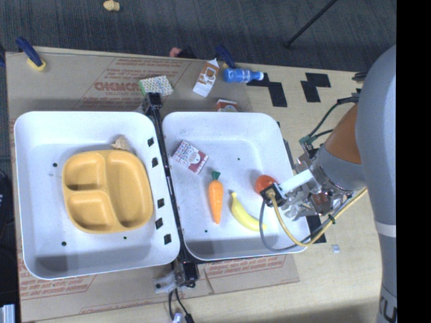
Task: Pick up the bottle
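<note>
We see a divided plate (106, 190) in the left bin (27, 180). In the right bin (229, 123), a small box (189, 157) lies behind a carrot (215, 200), with a banana (244, 212) just right of it. The bottle (241, 76) lies on the worktop (337, 274) behind the right bin.

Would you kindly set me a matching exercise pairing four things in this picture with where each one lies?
1. yellow divided plastic plate
2. blue plastic bottle
3. orange toy carrot
4. small red-and-white carton

A. on the bench, behind the bins
B. right white bin, back left corner
C. left white bin
D. right white bin, just left of the yellow banana

Pairs: 1-C, 2-A, 3-D, 4-B.
</note>
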Controlling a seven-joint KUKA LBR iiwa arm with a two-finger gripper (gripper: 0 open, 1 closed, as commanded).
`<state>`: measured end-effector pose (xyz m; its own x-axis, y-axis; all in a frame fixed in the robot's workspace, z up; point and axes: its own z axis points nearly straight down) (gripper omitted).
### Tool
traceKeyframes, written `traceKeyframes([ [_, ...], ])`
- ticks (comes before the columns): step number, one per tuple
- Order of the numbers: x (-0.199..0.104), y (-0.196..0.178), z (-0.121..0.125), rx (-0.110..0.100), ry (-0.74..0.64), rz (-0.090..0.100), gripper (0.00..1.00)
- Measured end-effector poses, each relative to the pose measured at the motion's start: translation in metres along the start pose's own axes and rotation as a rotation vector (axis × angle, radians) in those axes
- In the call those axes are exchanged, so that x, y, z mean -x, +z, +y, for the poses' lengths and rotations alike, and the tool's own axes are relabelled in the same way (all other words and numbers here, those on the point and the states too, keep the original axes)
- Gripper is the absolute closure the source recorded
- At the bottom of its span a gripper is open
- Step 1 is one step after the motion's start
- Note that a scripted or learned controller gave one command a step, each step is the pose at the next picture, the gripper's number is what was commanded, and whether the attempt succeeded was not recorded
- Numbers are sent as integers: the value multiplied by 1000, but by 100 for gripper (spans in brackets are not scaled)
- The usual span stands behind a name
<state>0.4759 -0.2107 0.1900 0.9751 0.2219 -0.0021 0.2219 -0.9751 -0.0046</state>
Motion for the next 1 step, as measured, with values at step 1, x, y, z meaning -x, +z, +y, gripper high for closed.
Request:
traceKeyframes([
  [1, -4, -25, -15, 0, 16, 0, 100],
])
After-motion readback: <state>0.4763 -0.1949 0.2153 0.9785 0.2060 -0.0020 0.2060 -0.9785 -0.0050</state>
